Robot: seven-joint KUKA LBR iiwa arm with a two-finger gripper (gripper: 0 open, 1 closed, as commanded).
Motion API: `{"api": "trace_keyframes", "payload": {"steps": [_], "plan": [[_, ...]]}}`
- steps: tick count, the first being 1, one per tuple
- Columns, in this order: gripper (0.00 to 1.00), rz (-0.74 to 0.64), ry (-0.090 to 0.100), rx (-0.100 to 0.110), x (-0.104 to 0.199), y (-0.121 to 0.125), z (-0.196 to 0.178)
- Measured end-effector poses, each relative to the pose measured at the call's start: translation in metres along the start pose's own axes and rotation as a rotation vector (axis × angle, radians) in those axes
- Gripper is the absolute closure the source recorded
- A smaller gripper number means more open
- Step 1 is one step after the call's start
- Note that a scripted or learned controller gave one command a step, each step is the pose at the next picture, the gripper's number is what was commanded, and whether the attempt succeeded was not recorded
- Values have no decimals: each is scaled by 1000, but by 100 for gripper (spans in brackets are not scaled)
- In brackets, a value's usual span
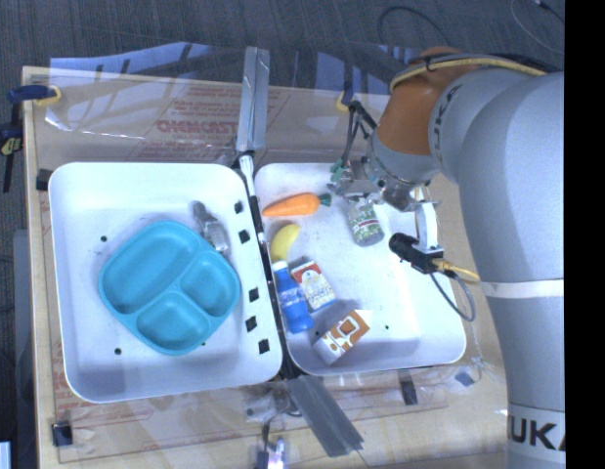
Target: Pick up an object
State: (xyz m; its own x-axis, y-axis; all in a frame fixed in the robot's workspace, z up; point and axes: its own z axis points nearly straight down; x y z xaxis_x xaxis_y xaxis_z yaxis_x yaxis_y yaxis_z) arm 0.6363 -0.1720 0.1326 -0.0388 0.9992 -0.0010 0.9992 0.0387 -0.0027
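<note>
A blue divided plastic plate (169,286) is seen in the left white bin (67,291). In the right white bin (434,335) are laid an orange carrot (290,204), a yellow lemon (283,238) and small cartons (326,311). A small clear jar (365,222) with speckled contents is clamped upright in the gripper (365,203) at the far side.

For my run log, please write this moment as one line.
gripper: over right white bin, at small clear jar | grasp: unclear | orange carrot, yellow lemon: lying in bin | blue divided plate: left bin
</note>
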Motion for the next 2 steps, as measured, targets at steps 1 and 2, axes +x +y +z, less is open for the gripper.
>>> {"api": "trace_keyframes", "payload": {"steps": [1,2], "plan": [[0,11,0,-4,-23,-22,-46],[0,44,-9,-28,-38,-17,15]]}}
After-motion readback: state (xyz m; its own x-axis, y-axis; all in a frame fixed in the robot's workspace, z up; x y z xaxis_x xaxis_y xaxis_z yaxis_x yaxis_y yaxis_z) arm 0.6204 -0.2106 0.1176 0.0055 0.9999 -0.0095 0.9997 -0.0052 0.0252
